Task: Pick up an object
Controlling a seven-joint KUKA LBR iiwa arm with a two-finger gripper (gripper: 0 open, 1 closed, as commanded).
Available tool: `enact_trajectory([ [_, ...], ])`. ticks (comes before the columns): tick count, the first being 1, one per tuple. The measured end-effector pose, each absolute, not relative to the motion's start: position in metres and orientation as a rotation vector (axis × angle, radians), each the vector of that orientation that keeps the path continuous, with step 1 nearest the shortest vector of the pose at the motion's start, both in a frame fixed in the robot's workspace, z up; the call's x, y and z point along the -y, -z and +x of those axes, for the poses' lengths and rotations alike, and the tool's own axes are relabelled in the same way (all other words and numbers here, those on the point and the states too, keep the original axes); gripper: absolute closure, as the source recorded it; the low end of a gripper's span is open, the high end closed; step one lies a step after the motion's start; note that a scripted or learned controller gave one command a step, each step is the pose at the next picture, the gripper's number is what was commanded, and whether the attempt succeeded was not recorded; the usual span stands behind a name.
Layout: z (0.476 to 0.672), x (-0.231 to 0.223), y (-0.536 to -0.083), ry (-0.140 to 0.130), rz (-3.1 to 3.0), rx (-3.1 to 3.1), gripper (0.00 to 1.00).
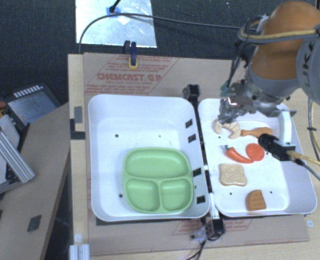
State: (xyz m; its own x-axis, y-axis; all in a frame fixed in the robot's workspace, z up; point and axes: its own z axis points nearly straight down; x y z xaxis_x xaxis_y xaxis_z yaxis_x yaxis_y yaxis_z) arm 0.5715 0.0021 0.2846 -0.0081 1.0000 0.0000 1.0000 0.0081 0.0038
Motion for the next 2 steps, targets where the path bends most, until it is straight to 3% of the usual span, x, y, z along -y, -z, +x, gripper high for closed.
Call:
enact_trajectory([
  [2,0.61,-0.108,-0.257,-0.005,2.211,-2.229,1.0],
])
